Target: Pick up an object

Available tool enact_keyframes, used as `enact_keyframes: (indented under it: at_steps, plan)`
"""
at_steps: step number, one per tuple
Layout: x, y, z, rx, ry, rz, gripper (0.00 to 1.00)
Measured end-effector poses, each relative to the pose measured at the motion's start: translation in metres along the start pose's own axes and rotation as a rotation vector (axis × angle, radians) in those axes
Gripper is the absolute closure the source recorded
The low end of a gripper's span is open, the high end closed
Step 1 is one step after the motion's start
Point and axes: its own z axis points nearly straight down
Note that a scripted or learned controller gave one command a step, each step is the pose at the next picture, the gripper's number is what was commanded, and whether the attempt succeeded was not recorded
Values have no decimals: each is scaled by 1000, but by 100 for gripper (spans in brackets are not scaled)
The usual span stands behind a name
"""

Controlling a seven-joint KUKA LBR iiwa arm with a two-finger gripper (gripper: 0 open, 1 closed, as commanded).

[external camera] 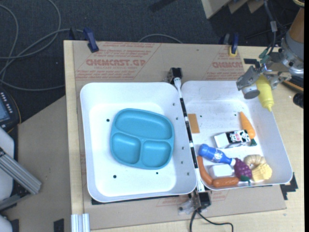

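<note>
My gripper (264,82) hangs over the far right corner of the right bin (282,151). A yellow squeeze bottle (265,94) sits between its fingers, nozzle pointing down, lifted above the bin floor. Lying in the right bin are an orange carrot (246,123), a black-and-white milk carton (235,138), a blue bottle (216,154), purple grapes (243,168), a yellow corn piece (261,168) and a red sausage (225,181).
The left bin (96,173) holds a blue divided plate (142,138). A brown tag (193,123) lies by the divider between the bins. Blue clamps (90,39) grip the bench's far edge. Cables run across the floor behind.
</note>
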Motion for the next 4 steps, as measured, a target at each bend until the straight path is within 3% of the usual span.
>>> enact_keyframes:
  at_steps: [1,2,3,4]
  plan:
    - [-53,5,170,-7,4,-6,0]
    - [-54,7,157,-14,3,-6,100]
    - [11,25,181,-9,-3,-5,100]
    - [62,45,181,19,-7,-1,100]
